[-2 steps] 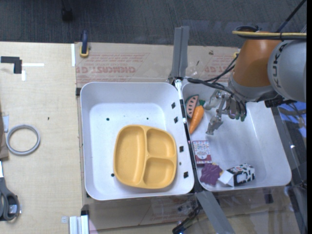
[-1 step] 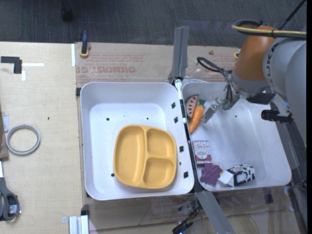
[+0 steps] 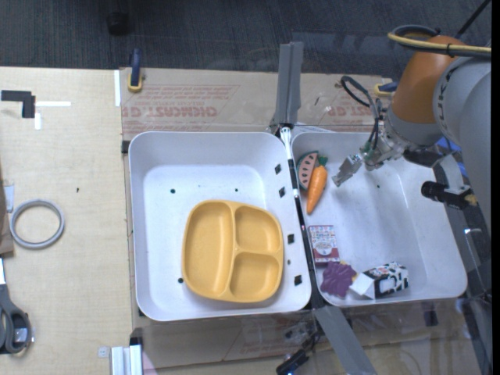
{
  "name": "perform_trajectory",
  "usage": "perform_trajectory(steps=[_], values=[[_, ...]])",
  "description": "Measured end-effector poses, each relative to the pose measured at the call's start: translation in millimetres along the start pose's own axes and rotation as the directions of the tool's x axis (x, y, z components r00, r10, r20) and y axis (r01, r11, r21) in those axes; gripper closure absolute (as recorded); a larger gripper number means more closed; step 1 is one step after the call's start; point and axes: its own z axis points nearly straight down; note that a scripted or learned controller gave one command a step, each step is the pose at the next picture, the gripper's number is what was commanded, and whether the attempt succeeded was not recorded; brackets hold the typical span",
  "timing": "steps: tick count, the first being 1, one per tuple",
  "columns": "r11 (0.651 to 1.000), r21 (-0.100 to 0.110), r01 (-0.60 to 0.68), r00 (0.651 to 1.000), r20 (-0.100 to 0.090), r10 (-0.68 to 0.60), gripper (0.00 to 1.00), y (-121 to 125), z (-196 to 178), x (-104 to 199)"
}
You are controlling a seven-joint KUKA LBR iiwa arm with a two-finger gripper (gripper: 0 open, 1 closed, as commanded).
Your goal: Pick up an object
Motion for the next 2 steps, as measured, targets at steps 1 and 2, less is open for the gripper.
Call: perform_trajectory(steps=[1, 2], values=[[0.828, 0.003, -0.561, 0.828, 0.000, 0.561, 0.00, 12.9, 9.2, 7.2], [0.313, 0.005, -0.950, 0.313, 0.004, 0.950, 0.00, 16.6, 10.2, 26.1]])
